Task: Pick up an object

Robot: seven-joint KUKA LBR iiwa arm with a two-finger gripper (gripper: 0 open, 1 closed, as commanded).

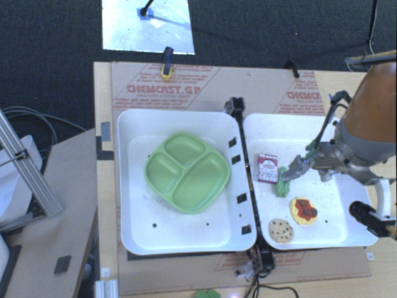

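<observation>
- Gripper (295, 168) sits in the right bin (353, 231), arm coming in from 3 o'clock; fingers point toward 9 o'clock.
- Green toy piece (283, 182) is right at the fingertips, touching or nearly so; can't tell if the fingers are closed on it or apart.
- Small red-and-white packet (268, 168) lies just beside the green piece, at its 10 o'clock.
- Toy pizza slice (304, 211) at 5 o'clock of the green piece; chocolate-chip cookie (281, 230) at 6 o'clock.
- Left bin (133, 228) holds a green divided plate (187, 172).
</observation>
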